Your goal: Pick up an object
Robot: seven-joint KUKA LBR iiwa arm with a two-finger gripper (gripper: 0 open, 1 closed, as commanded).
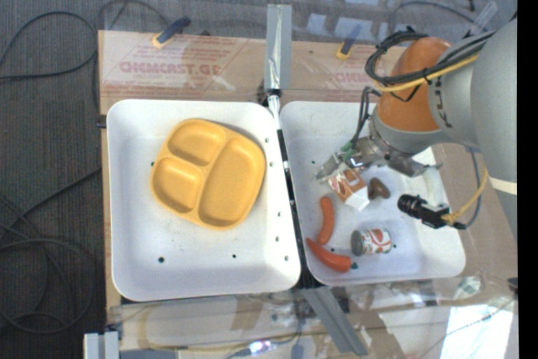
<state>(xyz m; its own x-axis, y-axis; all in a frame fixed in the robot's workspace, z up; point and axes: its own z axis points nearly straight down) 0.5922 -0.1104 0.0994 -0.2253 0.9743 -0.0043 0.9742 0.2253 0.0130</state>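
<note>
Looks like the reach-in step: the gripper (pixel 346 157) sits low in the right bin (pixel 445 265), right above the small orange-and-white packet (pixel 348 186) mid-right of frame, can't tell its finger state, so next it needs a clean closing around that packet.

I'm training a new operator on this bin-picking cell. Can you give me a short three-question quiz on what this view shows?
1. True or false: the yellow divided tray lies in the right bin.
2. Which lies nearest the camera-side rim of the right bin? A) small can B) orange chili pepper C) brown-and-white packet
3. Fill in: the gripper is over the ___ bin.

Key: 1 false, it lies in the left bin; 2 B; 3 right.
</note>
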